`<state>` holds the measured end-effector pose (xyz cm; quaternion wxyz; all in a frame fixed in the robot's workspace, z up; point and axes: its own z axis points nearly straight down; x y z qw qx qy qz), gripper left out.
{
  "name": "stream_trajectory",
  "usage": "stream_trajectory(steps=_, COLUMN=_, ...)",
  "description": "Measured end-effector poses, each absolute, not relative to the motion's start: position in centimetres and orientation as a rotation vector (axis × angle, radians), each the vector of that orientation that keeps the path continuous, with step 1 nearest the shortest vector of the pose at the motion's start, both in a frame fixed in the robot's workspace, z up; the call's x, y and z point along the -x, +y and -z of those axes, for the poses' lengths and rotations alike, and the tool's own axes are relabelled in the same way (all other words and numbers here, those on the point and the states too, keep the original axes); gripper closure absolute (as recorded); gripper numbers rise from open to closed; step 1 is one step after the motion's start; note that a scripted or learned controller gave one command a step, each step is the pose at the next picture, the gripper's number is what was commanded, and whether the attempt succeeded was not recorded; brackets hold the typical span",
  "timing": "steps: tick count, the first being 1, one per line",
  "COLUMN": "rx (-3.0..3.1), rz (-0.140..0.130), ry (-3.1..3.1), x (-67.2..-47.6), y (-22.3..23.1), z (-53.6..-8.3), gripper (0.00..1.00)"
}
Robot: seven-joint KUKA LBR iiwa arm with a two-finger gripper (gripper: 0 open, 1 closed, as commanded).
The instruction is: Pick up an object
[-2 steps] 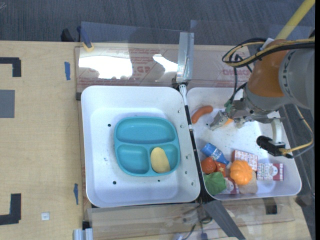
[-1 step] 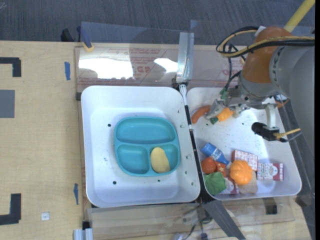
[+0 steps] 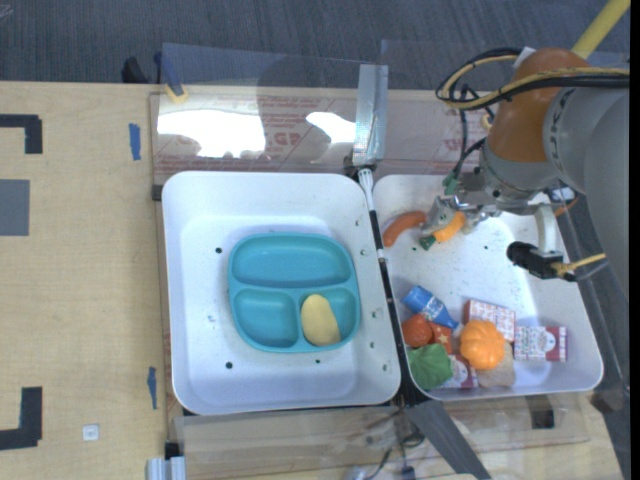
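Light wood bench, dark carpet beyond. Left bin holds a glossy teal divided tray with a smooth yellow potato-shaped item in its lower right compartment; right bin has a near-edge heap: green lump, orange pumpkin shape, red-white cartons, blue packet. At its far end the gripper is clenched on a small orange piece, beside an orange-red carrot-like item.

Light wood bench; two shallow white bins side by side on it: left bin, right bin; touching.
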<state>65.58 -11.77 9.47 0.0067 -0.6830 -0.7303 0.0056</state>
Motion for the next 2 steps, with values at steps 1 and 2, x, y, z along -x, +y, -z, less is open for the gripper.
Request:
stream_trajectory(steps=1, rx=2.216, rz=0.018, ry=-2.238, x=-65.6, y=-3.3, z=-19.2, gripper=1.00)
stream_trajectory(steps=2, rx=2.242, rz=0.000, ry=-2.196, x=-63.6, y=0.1, z=-18.5, gripper=1.00)
